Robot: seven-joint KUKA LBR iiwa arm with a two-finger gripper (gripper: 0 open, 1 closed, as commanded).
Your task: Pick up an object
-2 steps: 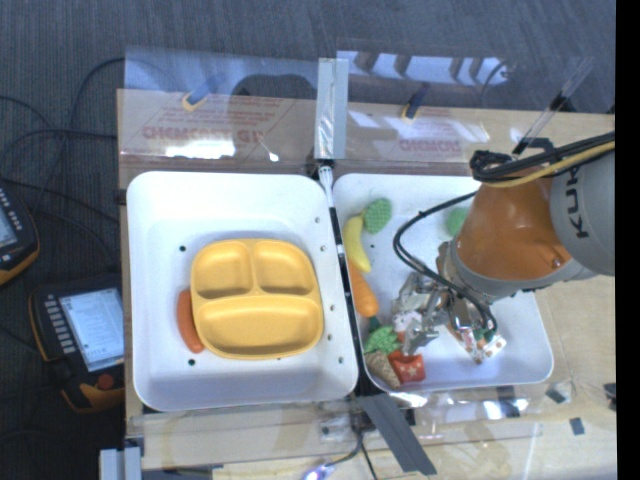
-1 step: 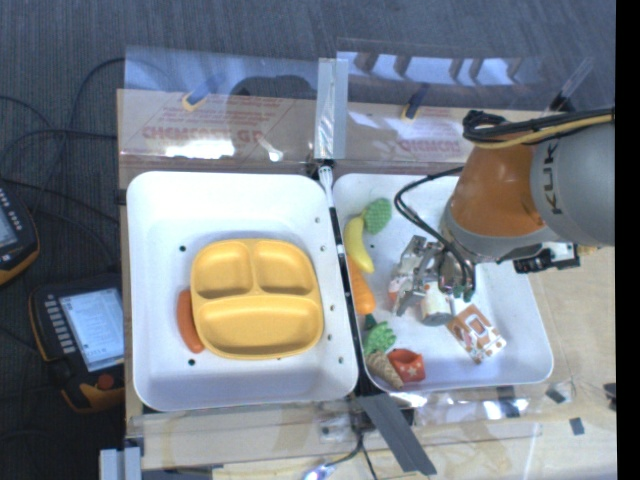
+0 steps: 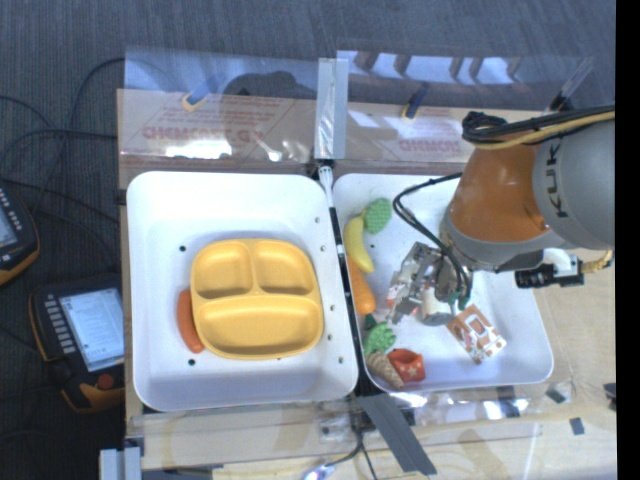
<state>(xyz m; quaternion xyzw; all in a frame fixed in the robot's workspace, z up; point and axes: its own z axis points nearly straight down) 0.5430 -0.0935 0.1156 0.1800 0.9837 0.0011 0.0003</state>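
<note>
The jaws [image 3: 412, 290] hang low over the middle of the right bin [image 3: 520, 363], but the metal parts and cables there blur together, so whether they are apart or together cannot be told, nor whether anything sits between them. Just to their right lies a small red and white box [image 3: 476, 334], tilted on the bin floor. Below and left are a green leafy piece [image 3: 380, 338] and a red item [image 3: 405, 366], touching each other near the bin's front wall. Along the left wall lie a yellow banana [image 3: 357, 243], an orange carrot [image 3: 362, 290] below it, and a green round piece [image 3: 377, 214] above. The arm's orange band [image 3: 495, 193] and grey body hide the bin's upper right part. Open floor remains near the right wall.

The left bin [image 3: 160, 368] holds a yellow divided tray [image 3: 257, 298]; an orange-red item [image 3: 186, 320] peeks from under its left edge, mostly hidden. Behind the bins stand clear plastic panels [image 3: 240, 108] with glare. Grey carpet [image 3: 300, 8] surrounds the surface, and devices with cables [image 3: 75, 328] lie at left.
</note>
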